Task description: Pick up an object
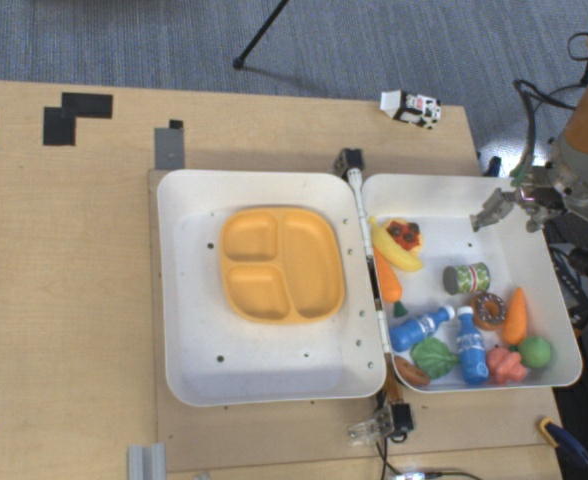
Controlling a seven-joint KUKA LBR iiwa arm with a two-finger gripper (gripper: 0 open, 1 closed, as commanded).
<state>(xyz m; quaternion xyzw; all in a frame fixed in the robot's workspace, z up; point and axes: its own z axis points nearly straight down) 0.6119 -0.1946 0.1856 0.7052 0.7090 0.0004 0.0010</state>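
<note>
Matt wooden bench [64, 298], smooth white bins [274, 388], seemingly plastic glossy yellow tray [279, 265]

Lots of small toy items were piled in the right bin [534, 268], mostly toward its near end. A yellow banana [394, 250] was laid slantwise by the left wall with a red-and-black piece [405, 233] just beside it, and an orange carrot [388, 282] below. A small green-labelled can [467, 278] was tipped on its side mid-bin. Two blue bottles [419, 329] [471, 348], a leafy green piece [434, 356], a donut [489, 310], another carrot [515, 316] and a green ball [535, 351] were bunched together.
</note>
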